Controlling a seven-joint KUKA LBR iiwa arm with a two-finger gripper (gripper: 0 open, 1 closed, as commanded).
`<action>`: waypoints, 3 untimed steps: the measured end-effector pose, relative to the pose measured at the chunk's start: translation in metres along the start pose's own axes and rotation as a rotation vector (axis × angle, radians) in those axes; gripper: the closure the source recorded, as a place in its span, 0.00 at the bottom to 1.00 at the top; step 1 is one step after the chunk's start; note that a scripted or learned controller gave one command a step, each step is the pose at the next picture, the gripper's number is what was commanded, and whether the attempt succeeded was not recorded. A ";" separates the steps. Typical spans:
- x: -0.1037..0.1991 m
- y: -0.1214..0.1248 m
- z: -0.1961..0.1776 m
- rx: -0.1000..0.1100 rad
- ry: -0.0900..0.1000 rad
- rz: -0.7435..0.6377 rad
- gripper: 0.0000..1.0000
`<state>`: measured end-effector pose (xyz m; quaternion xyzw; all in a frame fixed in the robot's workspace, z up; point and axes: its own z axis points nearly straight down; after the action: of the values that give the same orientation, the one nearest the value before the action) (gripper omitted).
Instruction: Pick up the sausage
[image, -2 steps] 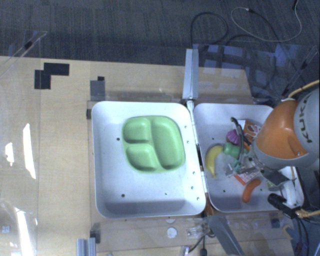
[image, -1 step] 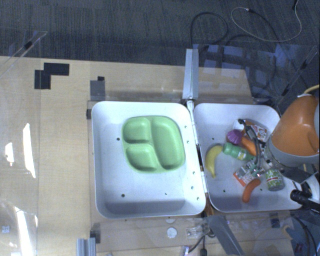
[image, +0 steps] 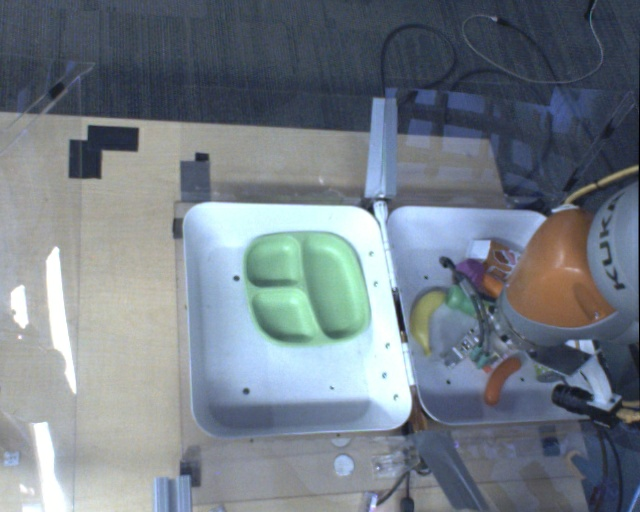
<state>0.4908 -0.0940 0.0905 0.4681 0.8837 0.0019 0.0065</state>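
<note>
Jaws: state cannot be told from this view; the gripper (image: 478, 345) is a small dark-and-metal cluster low in the right bin (image: 440, 395), partly hidden under the orange band of the arm (image: 560, 270).

Left to right:
- Left bin (image: 215, 300): holds a green three-compartment plate (image: 305, 285), sitting near the bin's centre, slightly toward the far side.
- Divider between the bins, then the right bin. A yellow banana (image: 428, 318) lies near its left wall, curved, long axis running roughly near-to-far.
- Green item (image: 462, 300) just right of the banana, touching or nearly touching it; identity unclear.
- Gripper sits just right of and nearer than the banana.
- Sausage (image: 501, 379): orange-red, lying on the bin floor near the bin's near edge, just right of and slightly nearer than the gripper. It is beside the gripper, not seen between the fingers. Long axis is diagonal: lower end points to the near-left, upper end to the far-right, where it passes close under the arm's wrist.
- Purple and orange items (image: 497, 268) lie at the far side, partly covered by the arm.
</note>
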 end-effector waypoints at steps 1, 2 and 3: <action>-0.024 -0.017 -0.064 0.002 0.002 -0.038 1.00; -0.002 -0.001 0.000 -0.001 -0.001 -0.375 1.00; -0.011 -0.002 -0.029 0.000 0.004 -0.612 1.00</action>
<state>0.4945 -0.1040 0.1195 0.1802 0.9836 0.0005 0.0051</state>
